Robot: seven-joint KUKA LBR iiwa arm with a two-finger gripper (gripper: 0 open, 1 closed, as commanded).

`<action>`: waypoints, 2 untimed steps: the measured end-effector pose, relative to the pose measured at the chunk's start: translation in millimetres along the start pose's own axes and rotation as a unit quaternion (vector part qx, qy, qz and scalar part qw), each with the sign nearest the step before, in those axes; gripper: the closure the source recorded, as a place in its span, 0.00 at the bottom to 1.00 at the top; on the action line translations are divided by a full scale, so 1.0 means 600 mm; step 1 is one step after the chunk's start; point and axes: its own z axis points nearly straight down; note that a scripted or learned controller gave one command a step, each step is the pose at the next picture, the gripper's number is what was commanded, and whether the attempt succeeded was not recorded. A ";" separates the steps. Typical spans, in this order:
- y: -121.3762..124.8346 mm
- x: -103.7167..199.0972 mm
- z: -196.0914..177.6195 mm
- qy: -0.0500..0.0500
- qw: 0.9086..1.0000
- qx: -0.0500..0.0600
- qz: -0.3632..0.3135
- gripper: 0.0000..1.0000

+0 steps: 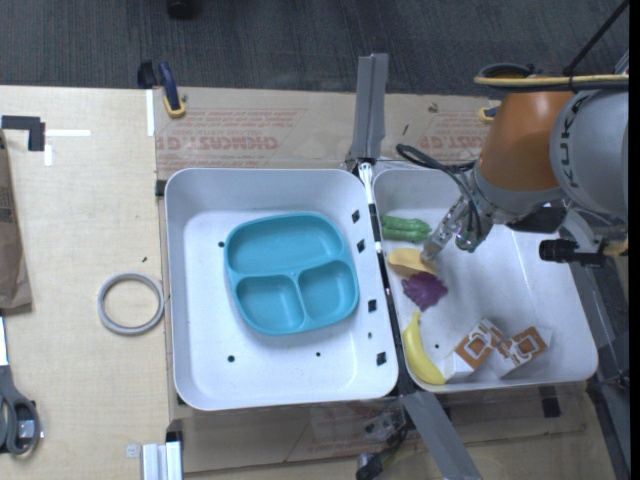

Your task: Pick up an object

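My gripper (436,247) reaches down into the right bin (545,298) near its left wall, with its tip right above a pale yellow object (406,261). A green vegetable-shaped toy (403,227) lies just behind it. A purple object (424,289) sits directly in front of the yellow one. A yellow banana (419,350) lies along the bin's front left corner. Two brown-and-white patterned blocks (500,346) rest near the front.
The left bin (200,298) holds a blue divided plate (291,272). A grey tape ring (131,302) lies on the bench to the left, with scissors (17,418) at the lower left edge. A grey divider post (370,108) stands between the bins at the back.
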 end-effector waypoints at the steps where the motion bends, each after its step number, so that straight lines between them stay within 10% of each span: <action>1: 0.035 -0.030 0.000 -0.001 0.992 -0.001 -0.130 1.00; 2: 0.026 -0.007 0.001 0.001 0.998 0.000 -0.069 1.00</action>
